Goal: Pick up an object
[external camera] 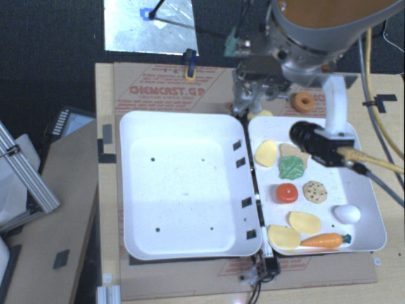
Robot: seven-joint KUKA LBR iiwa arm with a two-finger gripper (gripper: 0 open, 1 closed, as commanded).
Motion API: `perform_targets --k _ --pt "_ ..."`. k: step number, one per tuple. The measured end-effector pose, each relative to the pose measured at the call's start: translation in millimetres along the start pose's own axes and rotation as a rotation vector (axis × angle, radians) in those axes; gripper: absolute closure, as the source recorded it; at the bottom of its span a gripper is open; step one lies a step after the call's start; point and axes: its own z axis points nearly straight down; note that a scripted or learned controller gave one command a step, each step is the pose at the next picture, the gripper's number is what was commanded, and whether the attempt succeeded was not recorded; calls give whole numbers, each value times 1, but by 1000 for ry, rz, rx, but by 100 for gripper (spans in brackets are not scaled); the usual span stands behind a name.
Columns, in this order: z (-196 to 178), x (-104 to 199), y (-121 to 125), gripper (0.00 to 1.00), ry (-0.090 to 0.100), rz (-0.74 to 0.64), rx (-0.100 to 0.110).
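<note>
My gripper [249,103] hangs over the back left corner of the right bin [370,201], under the big grey and orange wrist. Just below it a pale yellow piece [261,114] peeks out at the bin's back rim. Inside this bin lie a yellow chip [266,152], a green leafy piece [292,168], a red tomato [286,193], a cookie [314,191], a white egg [347,214], two more yellow pieces [304,221] [283,236] and a carrot [324,240]. A black camera unit [316,143] on the arm covers part of the bin.
The left bin [126,170] lies beside the right one, with a raised divider [250,176] between them. A brown donut [304,101] rests on the bench behind the right bin. Yellow cables [370,160] trail across the right side.
</note>
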Motion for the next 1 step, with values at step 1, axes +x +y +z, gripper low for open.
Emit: perform_targets --k 1 --pt "0 -68 0 100 0 4 0"
